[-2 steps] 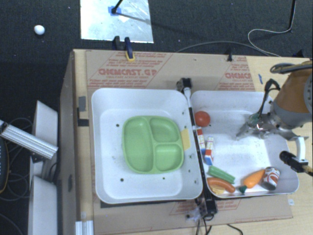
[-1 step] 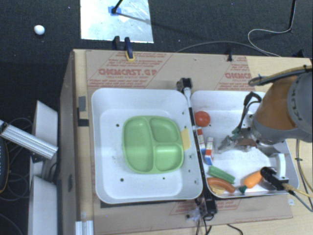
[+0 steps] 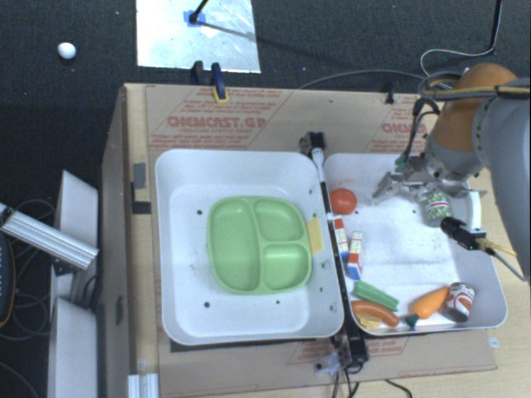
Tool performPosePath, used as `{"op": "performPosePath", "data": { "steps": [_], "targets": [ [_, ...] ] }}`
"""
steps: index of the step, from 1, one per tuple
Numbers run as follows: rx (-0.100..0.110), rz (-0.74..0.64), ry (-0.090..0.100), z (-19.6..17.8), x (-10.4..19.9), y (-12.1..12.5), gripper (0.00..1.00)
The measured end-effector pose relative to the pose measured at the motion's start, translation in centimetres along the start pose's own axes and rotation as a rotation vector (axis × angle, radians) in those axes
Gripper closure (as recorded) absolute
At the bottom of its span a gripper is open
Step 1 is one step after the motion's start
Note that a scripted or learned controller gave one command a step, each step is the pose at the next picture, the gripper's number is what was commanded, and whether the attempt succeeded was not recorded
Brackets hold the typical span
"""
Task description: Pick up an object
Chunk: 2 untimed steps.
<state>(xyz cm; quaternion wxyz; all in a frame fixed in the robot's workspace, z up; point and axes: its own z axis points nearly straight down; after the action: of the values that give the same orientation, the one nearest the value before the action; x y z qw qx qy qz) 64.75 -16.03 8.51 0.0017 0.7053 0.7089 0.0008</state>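
Observation:
My gripper (image 3: 397, 186) hangs over the back of the right bin (image 3: 415, 247), its grey fingers spread open with nothing between them. A red tomato (image 3: 343, 200) lies just to its left, against the bin's left wall. A green-and-white can (image 3: 436, 205) lies just to the gripper's right, under the wrist. Near the left wall lie a small red-and-white box (image 3: 339, 230) and a red, white and blue carton (image 3: 354, 254). Along the front edge lie a green vegetable (image 3: 375, 293), a hot dog (image 3: 374, 313), a carrot (image 3: 430, 302) and a small can (image 3: 460, 299).
The left bin (image 3: 187, 305) holds a green divided plate (image 3: 257, 245), with a yellow piece (image 3: 315, 235) at its right wall. A black part (image 3: 461, 231) with a yellow wire sticks out near the right bin's right side. Cables trail behind the arm.

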Motion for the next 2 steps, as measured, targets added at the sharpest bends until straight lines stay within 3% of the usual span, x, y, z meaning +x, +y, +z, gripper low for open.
{"op": "performPosePath", "data": {
  "steps": [1, 2],
  "targets": [
    [-0.002, -0.005, -0.001, -1.1, 0.0, 0.09, 1.0],
    [-0.002, -0.006, -0.001, -1.08, 0.01, 0.08, 0.0]
  ]
}}
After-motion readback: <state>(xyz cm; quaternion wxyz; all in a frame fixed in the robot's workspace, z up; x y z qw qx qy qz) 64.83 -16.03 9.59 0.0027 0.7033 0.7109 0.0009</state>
